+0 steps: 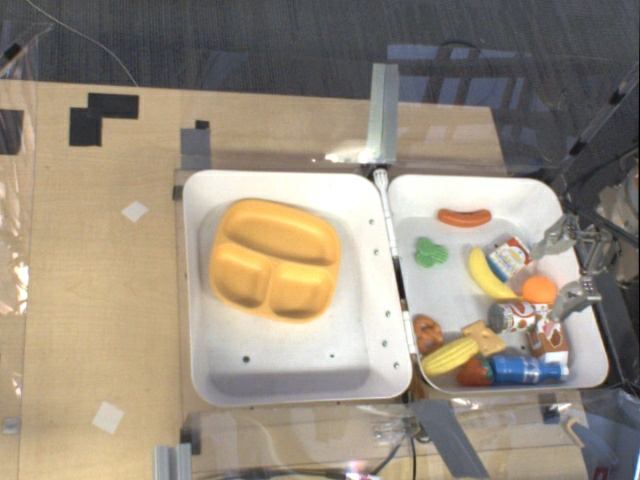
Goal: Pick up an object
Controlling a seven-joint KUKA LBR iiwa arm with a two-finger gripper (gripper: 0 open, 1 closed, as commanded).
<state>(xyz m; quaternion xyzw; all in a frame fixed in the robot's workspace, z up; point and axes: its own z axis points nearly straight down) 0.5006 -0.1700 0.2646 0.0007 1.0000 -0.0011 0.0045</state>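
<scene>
**Claw spread at the right bin's edge**

The claw (563, 268) is seen at the right rim of the right bin (520, 190), its two fingers spread wide with nothing held between them. Just left of the gap lies an orange (539, 289), beside a banana (487, 274) and a carton (508, 256). A can (516, 317), a bottle (528, 370) and corn (450, 354) lie nearer the front. A sausage (464, 217) and a green piece (431, 253) lie further back. In the left bin (290, 383) a yellow tray (273, 259) is seen.

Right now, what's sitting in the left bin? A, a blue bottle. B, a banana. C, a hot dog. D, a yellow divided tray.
D: the yellow divided tray lies alone in the left bin; the food toys crowd the right bin.
</scene>
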